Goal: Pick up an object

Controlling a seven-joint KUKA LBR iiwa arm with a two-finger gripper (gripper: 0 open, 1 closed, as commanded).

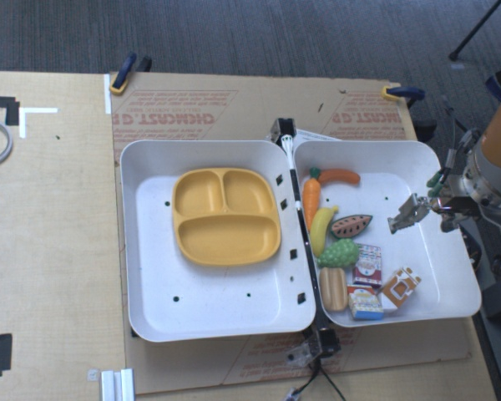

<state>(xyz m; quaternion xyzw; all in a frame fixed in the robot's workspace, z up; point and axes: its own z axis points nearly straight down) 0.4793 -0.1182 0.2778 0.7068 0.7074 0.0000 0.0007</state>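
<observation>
Hovering hand (413, 211) over right bin's (451, 295) bare floor.

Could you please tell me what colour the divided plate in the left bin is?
The divided plate is yellow, seen clearly in the camera view.

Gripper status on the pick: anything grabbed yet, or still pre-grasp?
Done: nothing lifted. The carrot, banana, sausage and small boxes all lie in the right bin; the yellow plate sits in the left bin.
In hand: the gripper is over the right bin's right side, open, nothing between its fingers.
Left: descend on an item, close, lift.
</observation>
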